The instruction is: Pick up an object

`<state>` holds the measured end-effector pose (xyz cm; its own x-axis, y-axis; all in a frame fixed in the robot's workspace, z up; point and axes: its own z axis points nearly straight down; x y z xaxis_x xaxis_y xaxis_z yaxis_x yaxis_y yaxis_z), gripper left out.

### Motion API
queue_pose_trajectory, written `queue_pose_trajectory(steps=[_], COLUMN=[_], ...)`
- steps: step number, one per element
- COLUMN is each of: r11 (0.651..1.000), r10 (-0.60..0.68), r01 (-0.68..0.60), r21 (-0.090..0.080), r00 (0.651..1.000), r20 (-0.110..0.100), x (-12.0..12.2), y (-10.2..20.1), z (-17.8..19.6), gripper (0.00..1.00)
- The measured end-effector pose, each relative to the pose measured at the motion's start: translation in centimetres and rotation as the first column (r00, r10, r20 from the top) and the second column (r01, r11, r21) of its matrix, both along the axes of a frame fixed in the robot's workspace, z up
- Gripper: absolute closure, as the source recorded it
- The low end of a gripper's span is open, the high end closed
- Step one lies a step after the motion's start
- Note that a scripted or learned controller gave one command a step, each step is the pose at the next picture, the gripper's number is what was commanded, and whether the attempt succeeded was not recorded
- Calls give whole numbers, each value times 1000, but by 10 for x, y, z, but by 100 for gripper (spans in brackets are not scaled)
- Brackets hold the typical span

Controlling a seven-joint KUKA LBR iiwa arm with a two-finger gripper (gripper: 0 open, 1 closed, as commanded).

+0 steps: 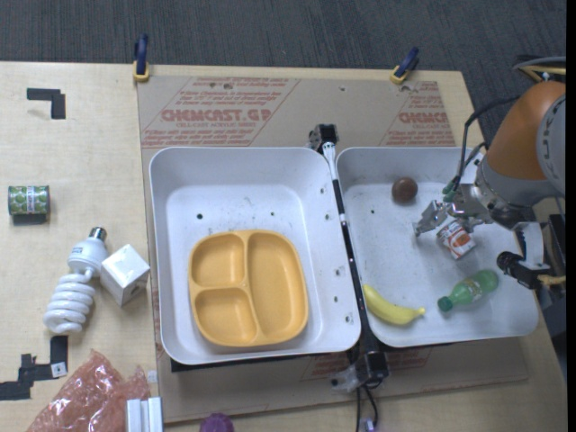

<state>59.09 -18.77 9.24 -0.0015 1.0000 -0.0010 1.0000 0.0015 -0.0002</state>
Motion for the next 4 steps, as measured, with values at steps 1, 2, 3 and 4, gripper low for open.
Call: queue_pose_trajectory(steps=[1, 2, 3, 4], r11=[1000, 1000, 1000, 1000], r10=[3, 2, 4, 4], r01=[-3, -2, -4, -4], r21=[-2, -2, -3, -3], r00=[1000, 1000, 1000, 1000], r20=[2, 1, 4, 3], x=[1, 1, 1, 1], y=[0, 0, -1, -1], z=[10, 10, 21, 20], gripper=[100, 0, 100, 0])
